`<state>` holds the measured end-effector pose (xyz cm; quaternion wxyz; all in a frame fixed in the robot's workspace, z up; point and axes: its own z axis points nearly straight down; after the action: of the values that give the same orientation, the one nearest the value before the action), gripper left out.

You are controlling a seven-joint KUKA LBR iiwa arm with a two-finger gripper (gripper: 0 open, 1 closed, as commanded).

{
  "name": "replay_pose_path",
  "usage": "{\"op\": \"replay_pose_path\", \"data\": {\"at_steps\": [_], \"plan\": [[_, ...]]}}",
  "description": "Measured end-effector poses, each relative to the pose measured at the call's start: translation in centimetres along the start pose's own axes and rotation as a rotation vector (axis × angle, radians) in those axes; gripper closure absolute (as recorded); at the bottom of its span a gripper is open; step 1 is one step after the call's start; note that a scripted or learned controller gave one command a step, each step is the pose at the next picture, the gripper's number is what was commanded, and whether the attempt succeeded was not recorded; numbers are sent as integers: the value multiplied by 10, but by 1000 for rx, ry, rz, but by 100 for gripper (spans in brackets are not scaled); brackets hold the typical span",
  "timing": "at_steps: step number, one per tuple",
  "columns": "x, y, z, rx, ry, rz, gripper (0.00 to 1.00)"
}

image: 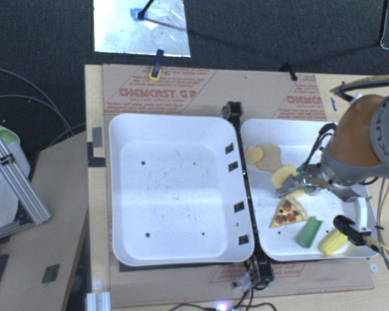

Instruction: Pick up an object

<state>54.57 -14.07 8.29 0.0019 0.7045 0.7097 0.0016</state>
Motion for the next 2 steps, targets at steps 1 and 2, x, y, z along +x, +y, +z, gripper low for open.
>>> {"op": "replay_pose_path", "data": {"at_steps": [1, 2], "plan": [[9, -60, -1, 8, 2, 7, 0], [16, -59, -2, 5, 2, 4, 0]]}}
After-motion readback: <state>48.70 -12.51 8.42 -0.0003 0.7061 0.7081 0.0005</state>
